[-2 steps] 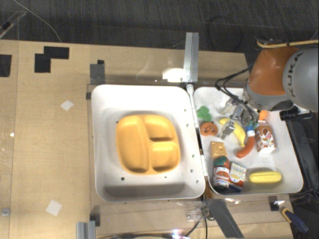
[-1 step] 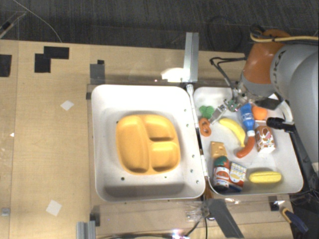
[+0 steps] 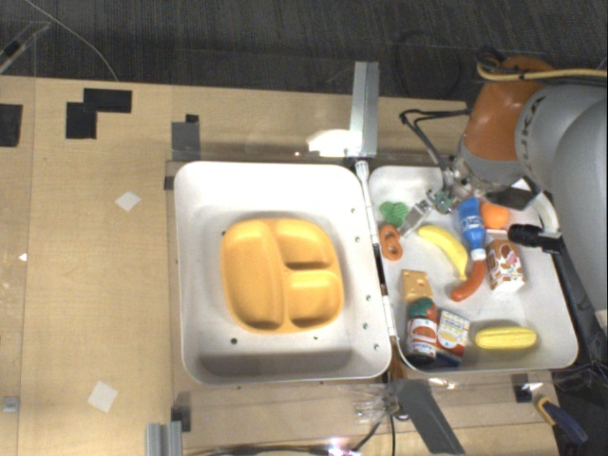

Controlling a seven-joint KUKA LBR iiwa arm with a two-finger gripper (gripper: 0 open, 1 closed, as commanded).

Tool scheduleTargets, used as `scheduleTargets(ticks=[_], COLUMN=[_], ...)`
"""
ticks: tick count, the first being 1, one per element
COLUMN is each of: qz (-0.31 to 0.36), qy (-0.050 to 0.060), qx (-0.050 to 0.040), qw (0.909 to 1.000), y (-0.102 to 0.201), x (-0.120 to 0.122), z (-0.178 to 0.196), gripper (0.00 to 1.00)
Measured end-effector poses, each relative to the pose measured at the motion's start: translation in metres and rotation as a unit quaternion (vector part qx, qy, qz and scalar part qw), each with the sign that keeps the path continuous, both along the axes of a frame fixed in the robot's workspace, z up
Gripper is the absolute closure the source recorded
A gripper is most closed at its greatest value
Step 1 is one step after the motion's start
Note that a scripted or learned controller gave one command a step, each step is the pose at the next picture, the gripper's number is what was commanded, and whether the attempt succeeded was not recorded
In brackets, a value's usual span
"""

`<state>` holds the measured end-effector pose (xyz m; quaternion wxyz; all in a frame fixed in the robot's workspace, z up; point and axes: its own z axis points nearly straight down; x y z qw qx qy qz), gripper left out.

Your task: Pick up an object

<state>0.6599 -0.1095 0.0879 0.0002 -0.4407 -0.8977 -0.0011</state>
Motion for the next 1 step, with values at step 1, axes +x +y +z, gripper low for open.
scheduleTargets(ticks=[1], qz=[0.0], qy=[0.0], qx=[-0.0001], qw=[1.0], y=[-0.0001], x=[-0.0001], z=[-0.0002], gripper=[0.0])
